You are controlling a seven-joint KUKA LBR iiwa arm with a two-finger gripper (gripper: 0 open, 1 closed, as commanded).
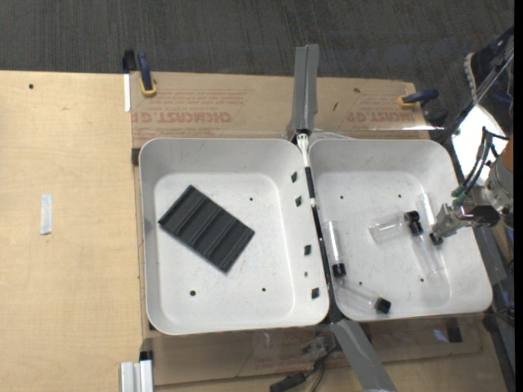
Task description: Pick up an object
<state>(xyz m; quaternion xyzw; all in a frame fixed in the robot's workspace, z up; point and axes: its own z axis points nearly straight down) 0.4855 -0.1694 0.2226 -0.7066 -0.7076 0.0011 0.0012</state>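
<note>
While tool [439, 233] hovers nr right bin's [392, 158] edge, fingers prob. unloaded.

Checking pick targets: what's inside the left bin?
Inside the left bin lies one dark ribbed slab, flat and askew. Whatever sits beneath it is covered.

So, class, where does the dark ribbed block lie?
The dark ribbed block lies tilted in the left bin, left of the centre divider.
</note>
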